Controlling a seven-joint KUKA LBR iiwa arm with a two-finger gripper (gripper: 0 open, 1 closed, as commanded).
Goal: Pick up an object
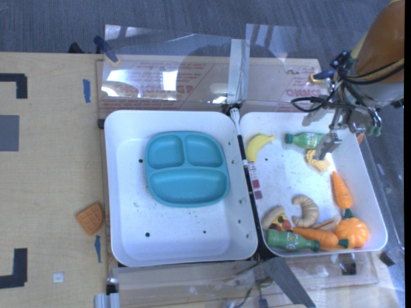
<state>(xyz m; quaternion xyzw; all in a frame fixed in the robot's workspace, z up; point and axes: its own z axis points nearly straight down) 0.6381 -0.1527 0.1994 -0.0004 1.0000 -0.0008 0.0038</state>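
My gripper (329, 144) hangs low over the back of the right bin (376, 191). It is just above a small yellow toy (319, 163) and right beside a small green bottle (302, 138) lying on its side. A yellow banana (258, 145) lies at the bin's back left. An orange carrot (341, 190) lies along the right wall. Toward the front sit a tan croissant (306, 209), a pizza slice (277, 219), a second green bottle (287, 239), another carrot (316, 235) and an orange pumpkin (352, 231).
The left bin (128, 223) holds a blue divided plate (186, 169). A waffle piece (90, 218) lies on the wooden bench to the left of the bins. Clear plastic panels (192, 63) stand behind both bins.
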